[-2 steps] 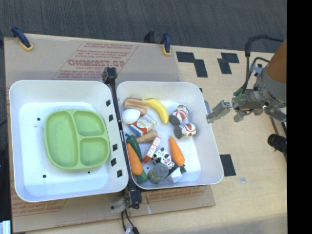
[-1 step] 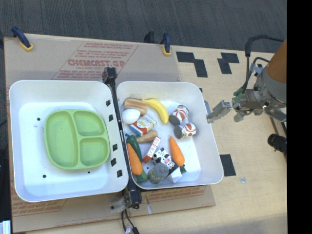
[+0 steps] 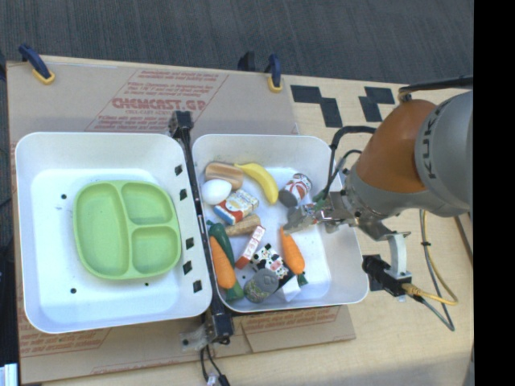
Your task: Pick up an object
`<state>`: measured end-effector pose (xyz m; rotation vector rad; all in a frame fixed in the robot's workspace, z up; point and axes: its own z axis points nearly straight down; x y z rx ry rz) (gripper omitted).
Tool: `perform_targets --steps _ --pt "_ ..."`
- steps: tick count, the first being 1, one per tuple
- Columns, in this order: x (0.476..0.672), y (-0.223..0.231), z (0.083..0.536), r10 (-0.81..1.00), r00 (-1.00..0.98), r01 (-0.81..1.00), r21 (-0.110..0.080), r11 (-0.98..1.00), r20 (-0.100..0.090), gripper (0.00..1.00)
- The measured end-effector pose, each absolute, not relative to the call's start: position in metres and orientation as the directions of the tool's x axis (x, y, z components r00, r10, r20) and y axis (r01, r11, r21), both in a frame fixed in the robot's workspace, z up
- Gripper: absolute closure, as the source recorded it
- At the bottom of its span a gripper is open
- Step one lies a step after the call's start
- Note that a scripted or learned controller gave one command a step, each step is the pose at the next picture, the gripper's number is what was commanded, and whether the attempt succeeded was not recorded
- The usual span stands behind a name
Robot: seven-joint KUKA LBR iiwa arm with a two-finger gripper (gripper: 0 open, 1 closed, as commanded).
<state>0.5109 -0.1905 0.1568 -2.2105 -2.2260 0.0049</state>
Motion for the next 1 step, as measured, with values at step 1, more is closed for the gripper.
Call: perform_targets --steps 1 --pt "0.559 -0.2103 0.1117 1.0 -0.008 1.0 -0.003 0.008 0.0 0.0"
